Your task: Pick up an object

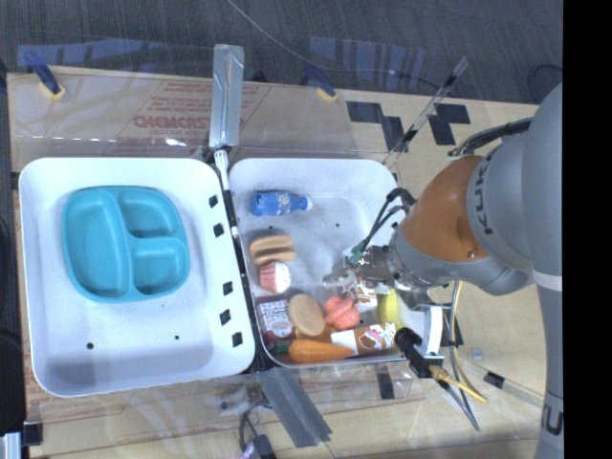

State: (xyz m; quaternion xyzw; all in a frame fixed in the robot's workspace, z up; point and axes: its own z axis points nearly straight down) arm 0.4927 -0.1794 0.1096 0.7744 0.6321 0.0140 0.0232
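Observation:
My gripper (350, 277) hangs low over the right side of the right bin (325, 175), just above a pink toy (339, 311) and beside a yellow piece (387, 306). Nothing is visibly lifted by it. In the same bin, a blue bottle (280, 202) lies near the back and a bun (273, 248) near the left wall, with a red-and-white piece (275, 276) below it. A round tan disc (307, 315), a dark red packet (273, 318), an orange carrot (320, 352) and a small labelled bottle (376, 338) crowd the front.
The left bin (57, 352) holds a teal divided plate (124, 242). A metal divider (226, 94) stands at the back between the bins. The arm's orange band (445, 223) overhangs the right bin's right wall.

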